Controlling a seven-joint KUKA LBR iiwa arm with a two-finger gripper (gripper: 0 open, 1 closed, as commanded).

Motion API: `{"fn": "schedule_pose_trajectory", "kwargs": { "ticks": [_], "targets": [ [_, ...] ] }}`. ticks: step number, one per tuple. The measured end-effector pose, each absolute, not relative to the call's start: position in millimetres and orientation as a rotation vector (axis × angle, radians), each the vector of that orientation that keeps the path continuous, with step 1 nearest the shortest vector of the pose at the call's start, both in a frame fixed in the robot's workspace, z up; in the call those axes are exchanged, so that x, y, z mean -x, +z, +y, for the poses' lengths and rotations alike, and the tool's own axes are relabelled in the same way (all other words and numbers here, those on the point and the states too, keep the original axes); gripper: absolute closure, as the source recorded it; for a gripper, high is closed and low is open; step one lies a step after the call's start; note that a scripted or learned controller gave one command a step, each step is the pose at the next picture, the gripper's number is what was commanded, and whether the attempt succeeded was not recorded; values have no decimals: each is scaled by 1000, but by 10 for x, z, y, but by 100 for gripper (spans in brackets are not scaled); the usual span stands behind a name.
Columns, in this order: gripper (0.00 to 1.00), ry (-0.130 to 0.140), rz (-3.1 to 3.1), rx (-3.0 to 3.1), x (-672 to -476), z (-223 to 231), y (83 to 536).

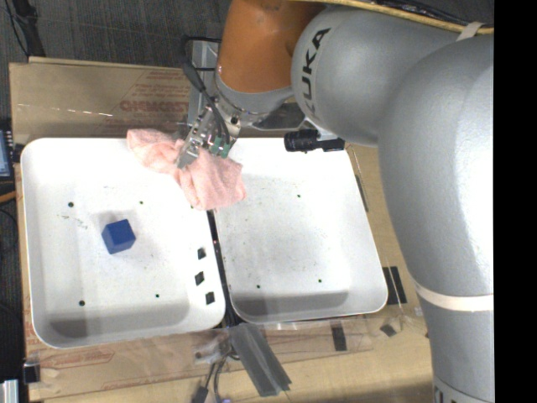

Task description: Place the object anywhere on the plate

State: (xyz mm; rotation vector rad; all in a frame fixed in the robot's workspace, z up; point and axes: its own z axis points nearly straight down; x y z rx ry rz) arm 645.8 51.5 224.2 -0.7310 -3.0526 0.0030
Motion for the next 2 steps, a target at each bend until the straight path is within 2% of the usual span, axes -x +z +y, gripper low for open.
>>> {"fn": "schedule_pose_trajectory", "kwargs": {
  "ticks": [1, 2],
  "targets": [
    [100, 0, -3142, 104, -6482, 1010, 2321],
    [0, 1, -3142, 105, -6484, 1006, 2324]
  ]
}}
